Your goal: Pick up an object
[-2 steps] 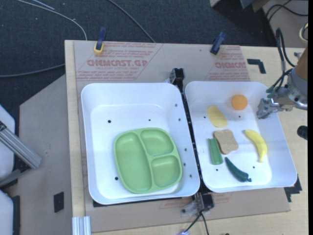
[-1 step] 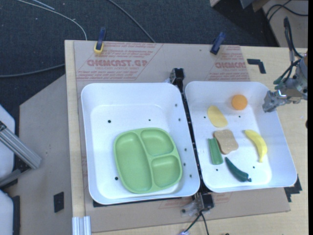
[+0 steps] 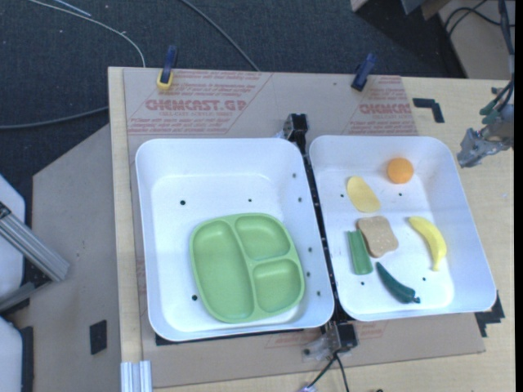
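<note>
The right bin (image 3: 466,219) holds several small items: an orange ball (image 3: 400,171), a pale yellow oval piece (image 3: 362,193), a tan bread slice (image 3: 377,236), a yellow banana (image 3: 430,241), a light green bar (image 3: 358,252) and a dark green cucumber-like piece (image 3: 396,284). My gripper (image 3: 478,146) hangs at the far right, just beyond the right bin's upper right corner and above the bench. Nothing is visibly held in it. The orange ball is the item nearest to it.
The left bin (image 3: 163,186) contains a green divided plate (image 3: 247,265). A black clamp (image 3: 296,126) sits between the bins at the back. Two blue clips (image 3: 167,65) (image 3: 364,72) pin the cardboard base at its far edge.
</note>
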Robot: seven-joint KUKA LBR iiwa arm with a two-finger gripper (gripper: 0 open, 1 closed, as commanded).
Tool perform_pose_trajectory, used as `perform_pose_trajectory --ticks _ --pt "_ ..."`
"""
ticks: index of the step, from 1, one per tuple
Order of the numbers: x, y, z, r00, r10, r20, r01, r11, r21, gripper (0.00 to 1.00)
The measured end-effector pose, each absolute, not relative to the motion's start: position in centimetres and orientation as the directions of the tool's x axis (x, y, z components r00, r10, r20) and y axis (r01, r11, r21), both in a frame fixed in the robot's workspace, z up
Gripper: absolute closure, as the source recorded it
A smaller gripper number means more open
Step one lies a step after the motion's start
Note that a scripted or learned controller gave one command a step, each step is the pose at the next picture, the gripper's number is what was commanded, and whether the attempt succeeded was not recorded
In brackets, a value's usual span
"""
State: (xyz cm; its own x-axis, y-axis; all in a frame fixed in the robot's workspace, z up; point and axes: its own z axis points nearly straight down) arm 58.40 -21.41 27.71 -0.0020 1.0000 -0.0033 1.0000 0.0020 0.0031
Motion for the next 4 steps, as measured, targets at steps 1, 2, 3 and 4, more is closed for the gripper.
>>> perform_pose_trajectory --ticks 1,2,3,4 --pt "58.8 -17.0 26.7 -0.005 1.000 0.003 1.000 0.005 -0.008 1.00" --pt "59.1 -12.0 26.3 -0.007 1.000 0.003 1.000 0.007 -0.009 1.00" --pt "60.0 -7.0 26.3 -0.002 1.000 0.001 1.000 0.002 -0.006 1.00" --pt "61.1 -2.1 26.2 -0.006 1.000 0.000 1.000 0.006 -0.004 1.00"
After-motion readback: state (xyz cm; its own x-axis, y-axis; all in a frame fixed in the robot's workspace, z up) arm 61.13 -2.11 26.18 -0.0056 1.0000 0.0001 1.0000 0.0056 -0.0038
